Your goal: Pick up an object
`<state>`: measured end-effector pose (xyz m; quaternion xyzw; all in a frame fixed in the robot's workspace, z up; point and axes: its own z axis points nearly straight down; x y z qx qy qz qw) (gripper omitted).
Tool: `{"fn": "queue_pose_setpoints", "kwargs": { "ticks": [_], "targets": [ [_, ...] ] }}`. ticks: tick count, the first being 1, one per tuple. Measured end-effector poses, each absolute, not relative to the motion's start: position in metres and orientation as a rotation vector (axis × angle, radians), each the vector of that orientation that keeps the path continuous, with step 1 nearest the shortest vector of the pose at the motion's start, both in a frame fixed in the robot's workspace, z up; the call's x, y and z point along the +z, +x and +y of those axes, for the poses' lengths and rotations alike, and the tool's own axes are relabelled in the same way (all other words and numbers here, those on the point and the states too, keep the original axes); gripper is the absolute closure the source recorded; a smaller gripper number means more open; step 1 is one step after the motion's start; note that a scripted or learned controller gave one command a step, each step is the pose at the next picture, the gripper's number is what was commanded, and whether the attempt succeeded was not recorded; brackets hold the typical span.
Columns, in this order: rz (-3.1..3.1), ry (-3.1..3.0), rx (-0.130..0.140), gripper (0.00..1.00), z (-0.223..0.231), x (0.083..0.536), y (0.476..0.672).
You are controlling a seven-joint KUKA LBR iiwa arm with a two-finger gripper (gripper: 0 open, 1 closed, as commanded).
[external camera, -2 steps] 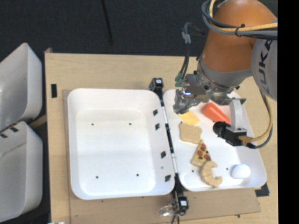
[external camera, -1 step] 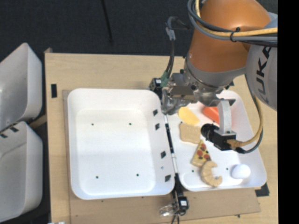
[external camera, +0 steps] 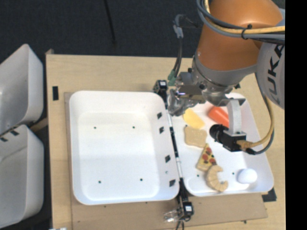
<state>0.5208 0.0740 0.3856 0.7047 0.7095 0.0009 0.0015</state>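
1. So the arm (external camera: 240, 32) comes in from the right and hangs over the top of the right bin (external camera: 256, 128), with that big orange band hogging most of the upper right.
2. The gripper (external camera: 184, 102) sits low at the upper-left corner of the right bin, right by the divider between the two bins. Honestly can't tell its state, since the wrist hardware covers it from this angle.
3. The stuff to grab is all toy food in the right bin. A yellow cheese wedge (external camera: 194, 118) lies just beside the gripper, on its lower right. Whether they touch, I can't say.
4. Just below the cheese is a slice of bread (external camera: 195, 137), nearly touching it.
5. Below that there's a pizza slice (external camera: 206, 158), then a croissant (external camera: 217, 178) near the bin's front edge.
6. A white egg (external camera: 247, 176) sits in the front right corner, apart from the croissant.
7. An orange piece (external camera: 219, 112), maybe a carrot, peeks out from under the arm, right of the cheese.
8. A black cylinder-shaped attachment (external camera: 225, 137) with a cable hangs off the arm over the middle of the bin.
9. The left bin (external camera: 79, 186) sits alongside on the wooden worktop (external camera: 60, 71).
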Motion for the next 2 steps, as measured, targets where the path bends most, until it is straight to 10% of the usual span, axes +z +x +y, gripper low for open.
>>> {"fn": "queue_pose_setpoints", "kwargs": {
  "ticks": [1, 2],
  "targets": [
    [2.223, 2.226, -0.011, 1.0, 0.055, 0.315, 0.488],
    [2.215, 2.209, 0.026, 1.0, 0.048, 0.479, 0.491]
  ]
}}
